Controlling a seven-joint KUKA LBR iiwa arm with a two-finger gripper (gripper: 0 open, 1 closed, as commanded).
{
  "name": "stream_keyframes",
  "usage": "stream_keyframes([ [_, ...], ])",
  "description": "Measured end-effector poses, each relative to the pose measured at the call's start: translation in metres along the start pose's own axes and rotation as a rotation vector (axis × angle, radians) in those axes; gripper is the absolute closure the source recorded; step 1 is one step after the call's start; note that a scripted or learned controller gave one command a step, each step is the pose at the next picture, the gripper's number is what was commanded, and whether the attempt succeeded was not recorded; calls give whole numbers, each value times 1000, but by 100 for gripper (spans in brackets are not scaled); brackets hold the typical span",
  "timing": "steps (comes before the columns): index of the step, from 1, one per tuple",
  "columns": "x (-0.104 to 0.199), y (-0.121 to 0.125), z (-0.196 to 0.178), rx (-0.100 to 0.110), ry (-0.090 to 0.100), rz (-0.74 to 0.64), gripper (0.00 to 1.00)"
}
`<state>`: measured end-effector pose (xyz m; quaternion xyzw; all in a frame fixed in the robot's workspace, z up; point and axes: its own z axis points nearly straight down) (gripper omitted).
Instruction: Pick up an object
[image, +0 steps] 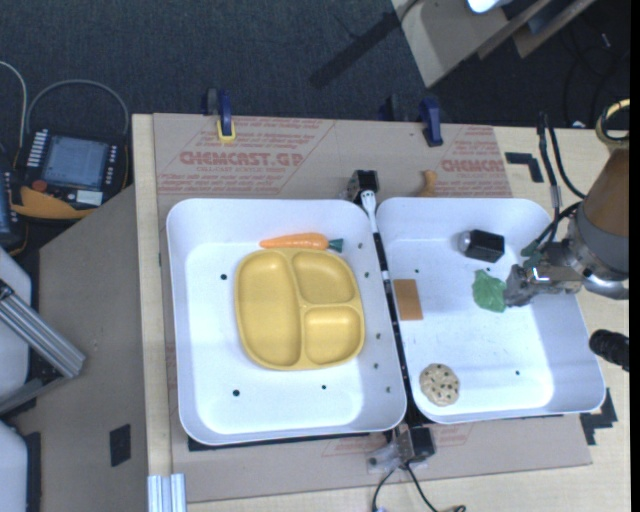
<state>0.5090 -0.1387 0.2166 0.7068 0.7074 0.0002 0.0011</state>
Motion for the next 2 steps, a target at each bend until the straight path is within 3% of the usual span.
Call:
stream_keyframes([
  [2, 105, 1, 2, 3, 4, -6, 100],
])
